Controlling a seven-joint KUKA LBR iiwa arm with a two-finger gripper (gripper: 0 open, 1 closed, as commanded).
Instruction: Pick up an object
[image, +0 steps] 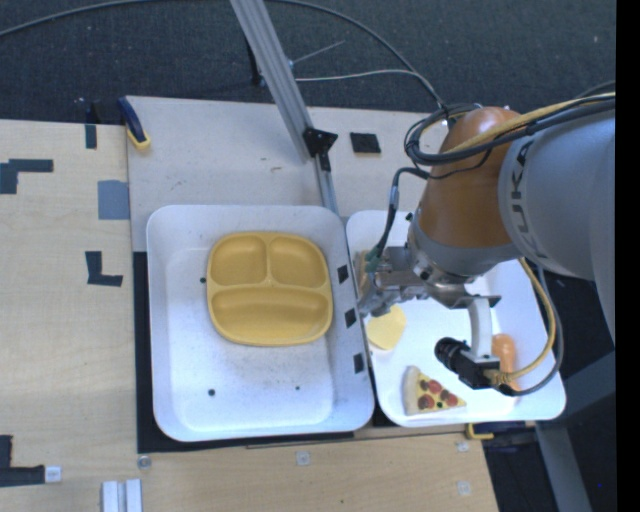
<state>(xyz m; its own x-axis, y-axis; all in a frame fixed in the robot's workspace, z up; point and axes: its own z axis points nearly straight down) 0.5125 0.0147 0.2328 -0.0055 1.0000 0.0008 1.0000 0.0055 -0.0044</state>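
Gripper sits over the right bin's left edge; can't tell jaw state, wrist hides it. Yellow cheese piece lies just below the jaws, nearly touching. Pizza slice further below-right, long axis running left-right. Cheese is the closer pick.

The pale desk carries two shallow white bins side by side, the left bin and the right bin. A blue and yellow clamp lies near its far edge.

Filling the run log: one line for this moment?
arm: over right white bin | gripper: above pale yellow cheese-like piece | grasp: unconfirmed
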